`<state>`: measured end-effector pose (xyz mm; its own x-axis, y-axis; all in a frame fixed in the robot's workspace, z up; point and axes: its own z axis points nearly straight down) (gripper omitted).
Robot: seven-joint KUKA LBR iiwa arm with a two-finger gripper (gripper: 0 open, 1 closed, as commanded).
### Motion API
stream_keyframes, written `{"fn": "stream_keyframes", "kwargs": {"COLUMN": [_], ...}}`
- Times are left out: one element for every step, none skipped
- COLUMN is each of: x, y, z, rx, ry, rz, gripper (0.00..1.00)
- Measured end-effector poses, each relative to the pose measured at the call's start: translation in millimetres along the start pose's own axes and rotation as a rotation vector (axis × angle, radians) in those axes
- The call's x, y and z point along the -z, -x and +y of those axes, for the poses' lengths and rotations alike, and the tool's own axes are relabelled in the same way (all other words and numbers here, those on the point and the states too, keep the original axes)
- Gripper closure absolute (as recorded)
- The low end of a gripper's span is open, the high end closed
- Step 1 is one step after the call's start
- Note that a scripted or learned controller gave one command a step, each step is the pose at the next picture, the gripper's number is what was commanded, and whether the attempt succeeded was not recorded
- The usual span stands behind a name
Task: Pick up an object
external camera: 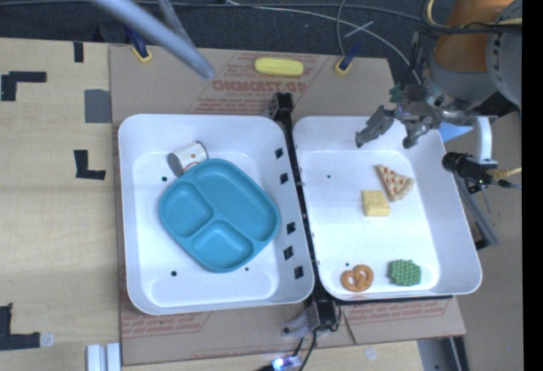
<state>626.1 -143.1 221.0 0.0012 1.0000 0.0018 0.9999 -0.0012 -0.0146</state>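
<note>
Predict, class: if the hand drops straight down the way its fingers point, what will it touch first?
Probably bare floor of the right bin. The hand hangs above the bin's far end, and the pizza slice lies nearer the camera, though depth is unclear.

Right bin: open mid/left floor

Pizza slice (394,182), cheese cube (375,203) crowd centre-right; pretzel (357,278), green piece (405,272) at lower edge. Left bin: blue tray (219,214) fills the middle.

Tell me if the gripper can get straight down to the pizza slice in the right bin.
Probably yes. The gripper hangs open just above the pizza slice, nothing lies between them, and the cheese cube sits apart below the slice, leaving room for the fingers.
</note>
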Motion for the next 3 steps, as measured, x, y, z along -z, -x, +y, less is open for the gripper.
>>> {"fn": "stream_keyframes", "kwargs": {"x": [8,-39,-101], "y": [0,-9,-13], "z": [3,3,9], "rx": [0.003,0.003,0.004], "ry": [0.013,0.009,0.008], "rz": [-0.002,-0.003,-0.002], "gripper": [0.00,0.00,0.00]}}
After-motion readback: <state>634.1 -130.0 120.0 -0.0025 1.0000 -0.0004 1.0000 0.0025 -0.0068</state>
